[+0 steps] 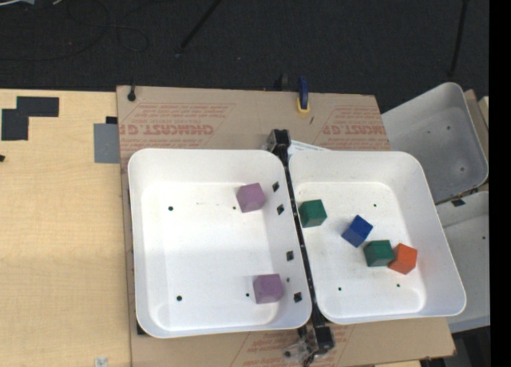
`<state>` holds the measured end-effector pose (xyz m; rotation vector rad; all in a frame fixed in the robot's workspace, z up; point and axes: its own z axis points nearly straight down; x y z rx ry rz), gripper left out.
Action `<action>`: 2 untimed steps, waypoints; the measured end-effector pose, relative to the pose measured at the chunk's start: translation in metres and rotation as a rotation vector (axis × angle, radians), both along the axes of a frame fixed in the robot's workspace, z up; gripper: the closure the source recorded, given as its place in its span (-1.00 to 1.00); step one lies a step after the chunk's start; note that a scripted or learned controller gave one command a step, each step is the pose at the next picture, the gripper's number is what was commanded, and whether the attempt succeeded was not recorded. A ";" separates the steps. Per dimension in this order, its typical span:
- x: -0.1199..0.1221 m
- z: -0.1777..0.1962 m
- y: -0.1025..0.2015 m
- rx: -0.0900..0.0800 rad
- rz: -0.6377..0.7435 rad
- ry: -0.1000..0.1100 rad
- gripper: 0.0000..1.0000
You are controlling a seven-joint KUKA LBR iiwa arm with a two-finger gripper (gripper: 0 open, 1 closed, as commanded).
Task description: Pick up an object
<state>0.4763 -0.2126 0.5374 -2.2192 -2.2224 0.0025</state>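
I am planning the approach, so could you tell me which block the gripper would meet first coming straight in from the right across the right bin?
Probably the orange block, nearest the right bin's wall, with a green block just behind it, though height is unclear.

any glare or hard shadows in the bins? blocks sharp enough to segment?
Camera view: left bin floor is blown out to flat white; right bin shades greyer. Shadows are soft. Purple cubes look pale with mushy edges; blue cube and orange cube stand out clearly.
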 end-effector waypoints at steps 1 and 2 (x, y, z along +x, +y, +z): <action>-0.001 0.000 0.003 0.001 -0.002 0.001 1.00; -0.001 0.000 0.003 0.001 -0.001 0.001 1.00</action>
